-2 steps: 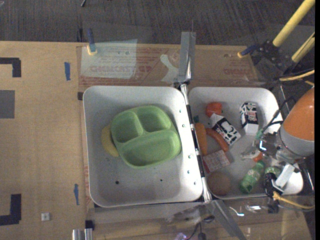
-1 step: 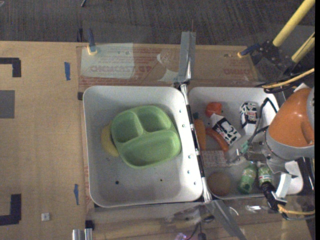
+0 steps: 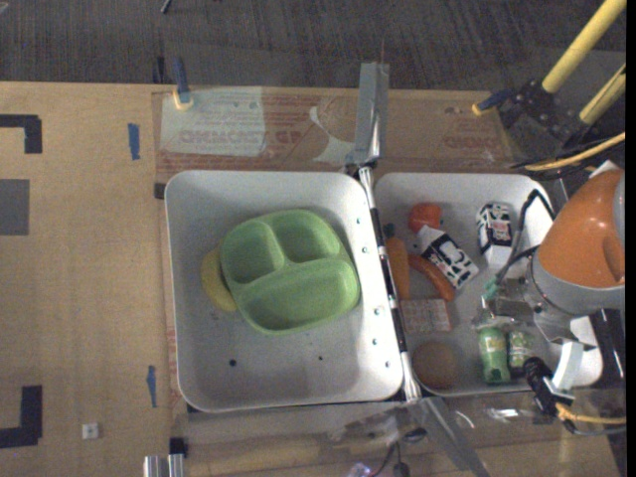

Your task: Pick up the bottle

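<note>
One green bottle (image 3: 493,354), one green tray (image 3: 288,270), two bins (image 3: 189,266).

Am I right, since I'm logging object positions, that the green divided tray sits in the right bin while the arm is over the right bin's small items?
Not quite. In the camera view the green divided tray sits in the left bin, not the right. The arm is over the right bin's small items.

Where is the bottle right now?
The green bottle stands in the right bin, near its front edge, beside the brown round item and under the arm's wrist.
</note>
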You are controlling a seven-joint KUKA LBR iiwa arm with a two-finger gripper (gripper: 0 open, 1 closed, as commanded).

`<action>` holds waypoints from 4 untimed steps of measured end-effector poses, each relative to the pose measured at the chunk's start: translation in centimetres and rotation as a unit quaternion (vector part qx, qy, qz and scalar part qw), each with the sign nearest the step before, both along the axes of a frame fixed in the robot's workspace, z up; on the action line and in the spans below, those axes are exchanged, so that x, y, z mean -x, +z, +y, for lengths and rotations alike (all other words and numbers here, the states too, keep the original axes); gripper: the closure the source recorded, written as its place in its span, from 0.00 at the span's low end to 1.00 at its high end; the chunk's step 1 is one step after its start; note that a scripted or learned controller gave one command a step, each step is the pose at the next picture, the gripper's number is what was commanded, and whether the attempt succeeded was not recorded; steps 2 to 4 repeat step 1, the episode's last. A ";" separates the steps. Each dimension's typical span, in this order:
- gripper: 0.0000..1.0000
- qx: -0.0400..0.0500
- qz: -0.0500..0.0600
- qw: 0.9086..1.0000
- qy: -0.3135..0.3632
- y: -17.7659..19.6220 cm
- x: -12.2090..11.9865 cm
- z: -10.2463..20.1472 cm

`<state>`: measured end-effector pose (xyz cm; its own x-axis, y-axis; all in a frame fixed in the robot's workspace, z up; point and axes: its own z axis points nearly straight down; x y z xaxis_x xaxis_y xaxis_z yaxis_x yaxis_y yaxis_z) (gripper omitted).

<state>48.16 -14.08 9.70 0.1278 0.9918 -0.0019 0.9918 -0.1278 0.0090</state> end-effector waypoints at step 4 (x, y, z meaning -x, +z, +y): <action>1.00 0.000 0.004 0.991 0.132 13.0 0.1 2.6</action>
